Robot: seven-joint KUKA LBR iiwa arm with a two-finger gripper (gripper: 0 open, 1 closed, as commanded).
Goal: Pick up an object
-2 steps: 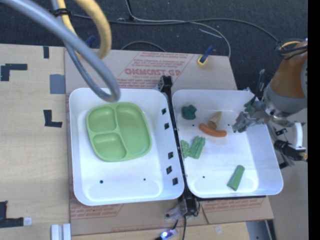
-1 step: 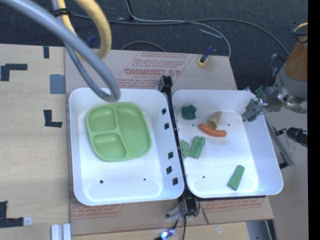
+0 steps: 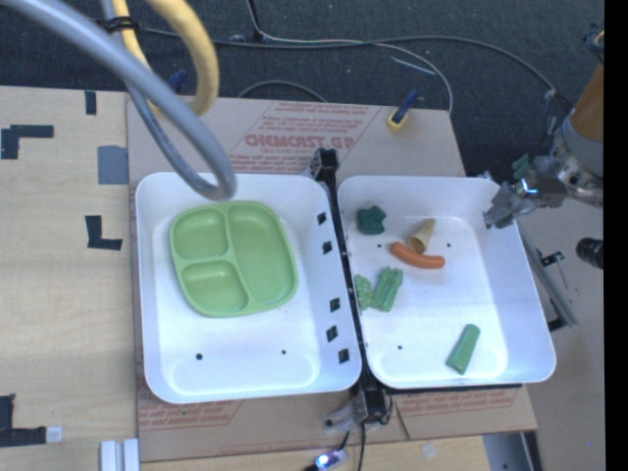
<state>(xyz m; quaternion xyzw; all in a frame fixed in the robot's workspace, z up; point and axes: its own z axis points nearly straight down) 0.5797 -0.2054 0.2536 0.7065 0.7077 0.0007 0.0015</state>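
Approach step: gripper [image 3: 502, 207] hovered at right bin's [image 3: 520, 292] upper-right rim, jaws' state unclear. Next: descend onto sausage [image 3: 417, 256].

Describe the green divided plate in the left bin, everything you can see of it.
The green divided plate is a light green, rounded-rectangle tray that looks like plastic, with raised ridges splitting it into three compartments: two smaller ones and one longer one. All three hold nothing. It lies flat, right side up, turned slightly askew, in the upper half of the left bin, resting on the bin's white floor. A grey hose passes over the bin's upper edge near the plate's top rim; whether they touch cannot be told.
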